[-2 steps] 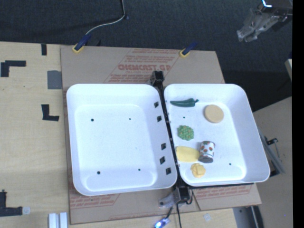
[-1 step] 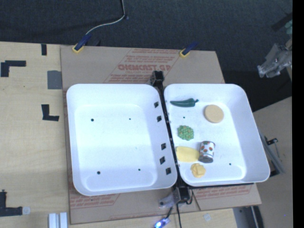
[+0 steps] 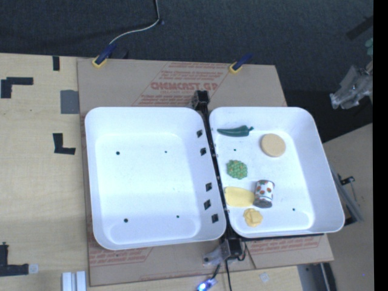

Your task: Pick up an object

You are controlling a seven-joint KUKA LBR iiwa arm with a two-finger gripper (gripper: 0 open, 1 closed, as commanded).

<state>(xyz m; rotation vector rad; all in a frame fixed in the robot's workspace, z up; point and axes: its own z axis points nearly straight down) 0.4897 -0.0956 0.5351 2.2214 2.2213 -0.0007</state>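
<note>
Gripper (image 3: 350, 93): parked off the right bin's (image 3: 309, 162) far corner, grip state indiscernible; approach step pending, next descending onto a target such as the round tan disc (image 3: 273, 145) or spotted can (image 3: 264, 194).

Gripper (image 3: 351, 91) at right edge of frame is blurred, partly cut off; small yellow lump (image 3: 253, 217) in right bin (image 3: 315, 223) too small to ID.

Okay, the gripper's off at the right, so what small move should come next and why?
Probably swing the gripper left over the right bin, toward the tan disc. The gripper sits outside the bins, and the disc lies nearest with bare floor around it.
</note>
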